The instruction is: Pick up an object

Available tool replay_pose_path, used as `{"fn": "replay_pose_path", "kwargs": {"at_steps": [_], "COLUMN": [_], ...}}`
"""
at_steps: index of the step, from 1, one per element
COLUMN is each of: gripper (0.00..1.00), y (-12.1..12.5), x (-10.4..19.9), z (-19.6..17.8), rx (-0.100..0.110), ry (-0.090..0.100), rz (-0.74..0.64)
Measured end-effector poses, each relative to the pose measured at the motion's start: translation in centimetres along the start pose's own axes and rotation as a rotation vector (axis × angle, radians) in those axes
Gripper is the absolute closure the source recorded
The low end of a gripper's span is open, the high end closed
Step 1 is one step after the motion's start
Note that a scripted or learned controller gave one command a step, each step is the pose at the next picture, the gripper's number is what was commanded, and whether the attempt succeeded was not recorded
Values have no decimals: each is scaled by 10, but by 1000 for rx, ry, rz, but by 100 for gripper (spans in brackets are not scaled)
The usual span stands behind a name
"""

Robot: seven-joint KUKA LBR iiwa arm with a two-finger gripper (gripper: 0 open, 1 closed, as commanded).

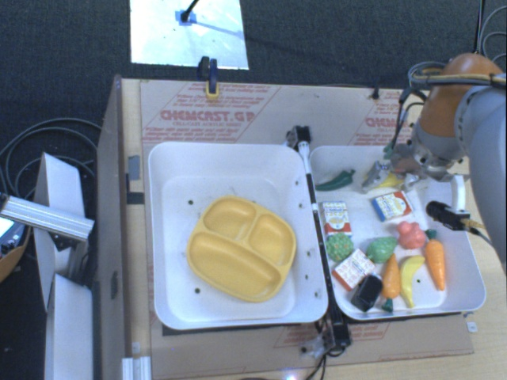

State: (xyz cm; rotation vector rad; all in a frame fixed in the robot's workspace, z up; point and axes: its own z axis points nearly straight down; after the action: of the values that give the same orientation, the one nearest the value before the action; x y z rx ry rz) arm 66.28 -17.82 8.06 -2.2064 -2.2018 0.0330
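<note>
Though the gripper [386, 174] nears a yellow toy [390, 182], its grip stays unreadable.

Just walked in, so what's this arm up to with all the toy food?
The grey arm reaches in from the right and has its gripper low in the right bin, near the top edge, by a green pepper and a small yellow item. Whether it has hold of anything is unclear. More toy food lies below it: a carrot, a banana and small cartons. The left bin holds a yellow divided tray.
</note>
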Motion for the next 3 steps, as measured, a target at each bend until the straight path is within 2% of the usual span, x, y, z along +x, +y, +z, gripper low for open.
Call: {"fn": "replay_pose_path", "kwargs": {"at_steps": [1, 2, 3], "gripper": [100, 100, 100], "y": [-1, -102, -160], "x": [-1, -32, -4], "z": [-10, 0, -128], "rx": [-2, -26, -42], "ry": [-1, -2, -4], "rz": [-3, 4, -4]}}
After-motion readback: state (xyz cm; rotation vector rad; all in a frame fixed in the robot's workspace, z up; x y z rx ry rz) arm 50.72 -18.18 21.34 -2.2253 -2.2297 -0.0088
